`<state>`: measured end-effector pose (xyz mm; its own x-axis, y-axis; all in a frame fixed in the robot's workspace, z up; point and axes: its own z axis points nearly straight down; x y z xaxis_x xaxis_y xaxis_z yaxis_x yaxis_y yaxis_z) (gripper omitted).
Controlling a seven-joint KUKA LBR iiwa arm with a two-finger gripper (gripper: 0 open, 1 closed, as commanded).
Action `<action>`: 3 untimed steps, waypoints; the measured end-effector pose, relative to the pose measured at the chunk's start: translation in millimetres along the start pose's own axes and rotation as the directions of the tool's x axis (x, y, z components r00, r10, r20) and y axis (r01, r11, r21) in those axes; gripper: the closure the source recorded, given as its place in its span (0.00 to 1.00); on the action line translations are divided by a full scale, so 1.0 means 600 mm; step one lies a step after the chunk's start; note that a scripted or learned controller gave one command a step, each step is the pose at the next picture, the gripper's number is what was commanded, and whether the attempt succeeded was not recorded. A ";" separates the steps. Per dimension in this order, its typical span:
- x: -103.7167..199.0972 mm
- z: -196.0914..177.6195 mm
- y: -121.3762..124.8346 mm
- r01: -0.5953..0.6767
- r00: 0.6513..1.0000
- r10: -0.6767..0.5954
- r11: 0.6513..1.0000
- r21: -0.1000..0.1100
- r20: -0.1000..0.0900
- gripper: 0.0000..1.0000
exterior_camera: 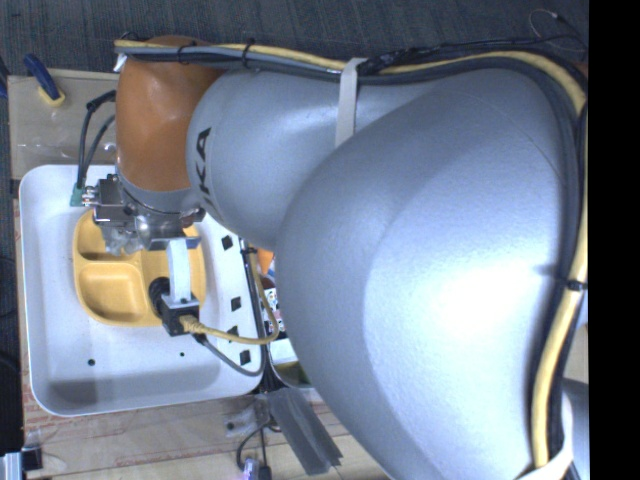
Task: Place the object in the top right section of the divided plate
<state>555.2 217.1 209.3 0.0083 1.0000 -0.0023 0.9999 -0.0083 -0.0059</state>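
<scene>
Plate (112, 290) looks like stiff, light plastic; the object is hidden under the arm (400, 228), and the gripper (125, 230) jaws' state cannot be told.

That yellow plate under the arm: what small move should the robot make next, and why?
Probably a short lift straight up. The arm covers most of the yellow plate in the left bin, and its wrist sits low over the plate's upper part. The view does not settle whether anything is held or already placed, so rising a little would uncover the sections.
</scene>
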 end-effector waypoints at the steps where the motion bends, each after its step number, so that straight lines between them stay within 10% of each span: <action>1: 0.003 -0.059 0.083 0.865 0.503 -0.865 0.503 -0.006 0.006 1.00; 2: 0.002 -0.059 0.083 0.864 0.503 -0.864 0.503 -0.005 0.006 0.00; 3: -0.030 0.009 0.015 0.906 0.423 -0.906 0.423 -0.003 0.004 0.00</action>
<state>564.3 198.9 203.9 -0.9028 0.4301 0.0008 0.4301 0.9028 -0.0020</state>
